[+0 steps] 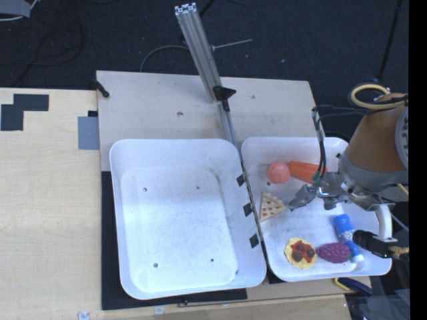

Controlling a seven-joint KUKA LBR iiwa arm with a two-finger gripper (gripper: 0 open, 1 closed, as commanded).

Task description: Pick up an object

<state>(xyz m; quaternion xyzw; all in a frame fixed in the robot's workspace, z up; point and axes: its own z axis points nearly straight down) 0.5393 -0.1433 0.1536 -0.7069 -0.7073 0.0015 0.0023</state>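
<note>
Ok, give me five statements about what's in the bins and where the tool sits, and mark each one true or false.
1. All the objects lie in the right bin. True.
2. The tool hangs over the left bin. False: it is over the right bin, near the pizza slice.
3. The purple grapes lie beside the yellow tart. True.
4. The blue bottle stands at the far left of the right bin. False: it lies toward that bin's right side.
5. The tool holds the red ball. False: the ball rests on the bin floor, apart from the tool, next to an orange carrot.
</note>
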